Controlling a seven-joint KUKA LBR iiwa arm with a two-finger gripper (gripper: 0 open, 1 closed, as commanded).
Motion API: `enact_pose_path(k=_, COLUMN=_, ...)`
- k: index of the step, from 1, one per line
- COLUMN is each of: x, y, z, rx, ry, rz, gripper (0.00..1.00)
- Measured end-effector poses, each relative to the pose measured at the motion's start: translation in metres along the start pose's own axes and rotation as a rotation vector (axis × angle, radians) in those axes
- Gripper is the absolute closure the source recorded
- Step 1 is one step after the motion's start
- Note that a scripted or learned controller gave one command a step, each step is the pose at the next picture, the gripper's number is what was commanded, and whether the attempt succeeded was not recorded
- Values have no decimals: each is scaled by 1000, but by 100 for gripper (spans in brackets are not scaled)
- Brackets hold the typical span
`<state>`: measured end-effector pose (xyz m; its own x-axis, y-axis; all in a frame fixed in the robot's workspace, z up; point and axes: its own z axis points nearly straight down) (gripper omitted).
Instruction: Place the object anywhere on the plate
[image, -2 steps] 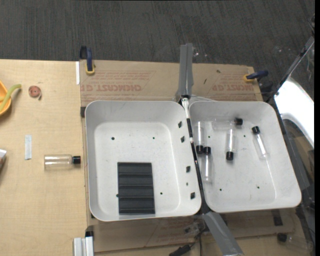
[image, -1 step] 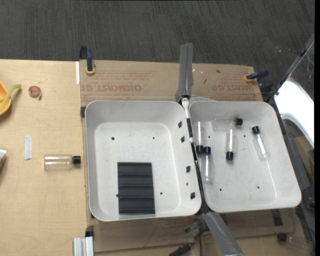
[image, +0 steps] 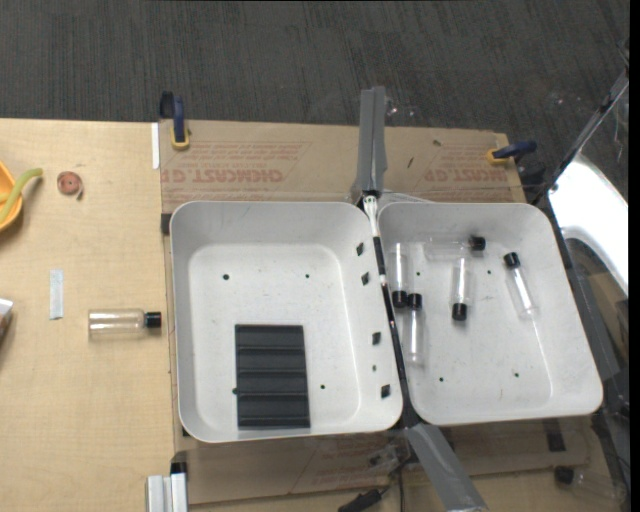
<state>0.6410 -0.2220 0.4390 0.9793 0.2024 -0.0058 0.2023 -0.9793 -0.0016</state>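
Note:
A dark ribbed rectangular plate (image: 270, 377) lies flat in the left bin (image: 200, 260), near its front wall. Several clear vials with black caps lie in the right bin (image: 560, 380). Two of them (image: 398, 272) (image: 413, 330) lie close to its left wall, with their caps nearly touching. Another vial (image: 448, 248) lies crosswise near the back, one (image: 460, 285) is in the middle, and one (image: 520, 288) lies to the right. Nothing rests on the plate.
One more clear vial (image: 120, 321) lies on the wooden bench left of the bins. A yellow object (image: 14, 195), a small red disc (image: 68, 183) and a white strip (image: 56, 295) sit further left. Blue clamps (image: 172, 112) (image: 512, 152) hold the cardboard at the back.

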Motion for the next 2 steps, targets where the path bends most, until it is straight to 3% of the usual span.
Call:
enact_pose_path(k=1, x=-72, y=-14, z=-1, rx=0, ry=1, rz=5, gripper=0)
enact_pose_path(k=2, x=25, y=-65, z=0, rx=-1, ry=1, rz=-62, gripper=0)
